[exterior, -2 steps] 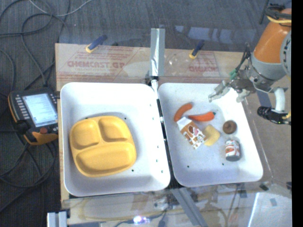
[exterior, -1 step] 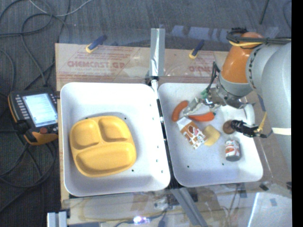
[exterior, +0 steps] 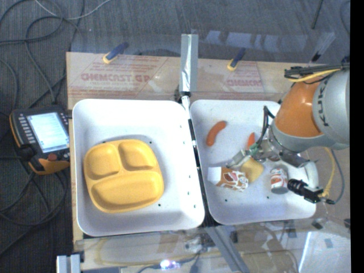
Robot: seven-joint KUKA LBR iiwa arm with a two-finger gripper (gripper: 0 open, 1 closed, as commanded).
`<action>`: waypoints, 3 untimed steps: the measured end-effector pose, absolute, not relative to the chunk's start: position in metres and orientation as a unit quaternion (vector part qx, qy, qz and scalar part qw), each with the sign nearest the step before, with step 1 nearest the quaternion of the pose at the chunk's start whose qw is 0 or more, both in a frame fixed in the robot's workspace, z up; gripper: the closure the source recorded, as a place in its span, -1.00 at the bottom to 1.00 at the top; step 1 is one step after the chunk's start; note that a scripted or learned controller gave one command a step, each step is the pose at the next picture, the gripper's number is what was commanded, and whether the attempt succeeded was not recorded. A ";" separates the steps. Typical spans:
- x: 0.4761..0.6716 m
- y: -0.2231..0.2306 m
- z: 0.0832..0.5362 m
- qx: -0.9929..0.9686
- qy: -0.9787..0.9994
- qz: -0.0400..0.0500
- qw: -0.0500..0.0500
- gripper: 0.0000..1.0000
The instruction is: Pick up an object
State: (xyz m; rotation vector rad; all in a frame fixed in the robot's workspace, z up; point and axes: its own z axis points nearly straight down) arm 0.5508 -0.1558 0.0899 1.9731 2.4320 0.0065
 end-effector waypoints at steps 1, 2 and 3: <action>0.602 -0.209 0.091 0.605 0.796 0.005 0.006 -1.00; 0.603 -0.210 0.100 0.605 0.796 0.004 0.008 1.00; 0.626 -0.160 0.195 0.664 0.748 -0.001 0.000 1.00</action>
